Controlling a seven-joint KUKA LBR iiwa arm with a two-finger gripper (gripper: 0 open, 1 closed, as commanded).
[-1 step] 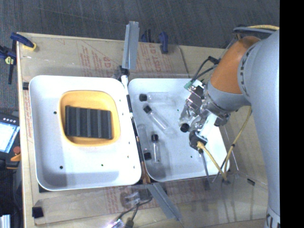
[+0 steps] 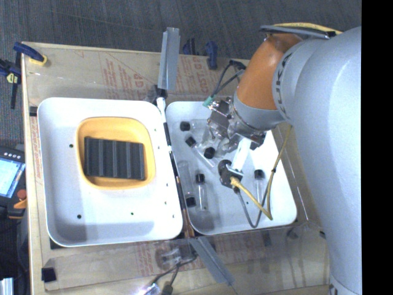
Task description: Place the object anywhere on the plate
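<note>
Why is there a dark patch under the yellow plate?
In the camera view, the light comes from above, so the plate throws a soft grey shadow on the left bin; the arm also darkens the right bin, and the gripper looks blurry.

Bench [image 2: 92, 66]: plywood top, red printed markings, dark carpet beyond.
Left bin [image 2: 55, 183]: shallow, white, rounded corners, small dark dots on floor.
Right bin [image 2: 282, 208]: white, touching left bin along centre seam.
Clamps: blue w/ yellow grip at bench far-left corner [image 2: 31, 53]; two blue at far edge near centre [image 2: 199, 49].
Metal bar [image 2: 168, 57]: grey, upright-ish, far edge btwn bins.
Device [image 2: 9, 177]: lit blue screen, left frame edge, off bench.
Bracket [image 2: 212, 263]: grey strip, near edge, below bin seam.
</note>
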